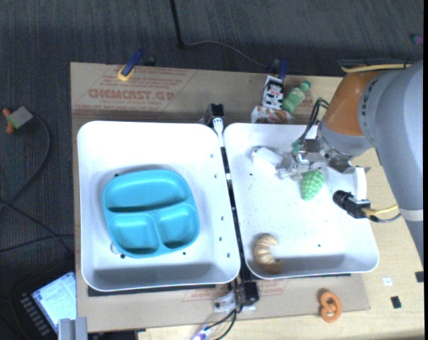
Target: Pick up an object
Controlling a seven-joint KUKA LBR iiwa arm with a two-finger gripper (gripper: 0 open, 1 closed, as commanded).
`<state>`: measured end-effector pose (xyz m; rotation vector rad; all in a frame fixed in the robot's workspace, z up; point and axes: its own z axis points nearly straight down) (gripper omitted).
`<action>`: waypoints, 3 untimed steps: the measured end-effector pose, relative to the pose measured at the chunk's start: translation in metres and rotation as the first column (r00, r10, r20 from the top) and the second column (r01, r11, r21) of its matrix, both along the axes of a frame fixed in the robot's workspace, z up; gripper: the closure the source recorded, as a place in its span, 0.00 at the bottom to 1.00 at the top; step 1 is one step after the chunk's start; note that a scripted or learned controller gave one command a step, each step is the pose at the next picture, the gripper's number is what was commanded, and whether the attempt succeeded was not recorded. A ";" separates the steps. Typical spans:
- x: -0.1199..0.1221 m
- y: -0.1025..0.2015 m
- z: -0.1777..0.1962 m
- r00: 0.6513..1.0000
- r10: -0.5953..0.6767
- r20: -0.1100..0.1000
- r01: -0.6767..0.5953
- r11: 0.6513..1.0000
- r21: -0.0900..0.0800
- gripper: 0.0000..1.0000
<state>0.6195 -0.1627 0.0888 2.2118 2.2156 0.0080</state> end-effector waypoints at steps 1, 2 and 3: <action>-0.001 0.000 -0.001 1.000 0.000 -0.003 0.000 1.000 0.000 0.00; 0.000 -0.001 0.010 1.000 0.000 0.000 0.000 1.000 -0.004 1.00; 0.049 0.036 0.141 1.000 0.000 -0.009 0.000 1.000 0.001 1.00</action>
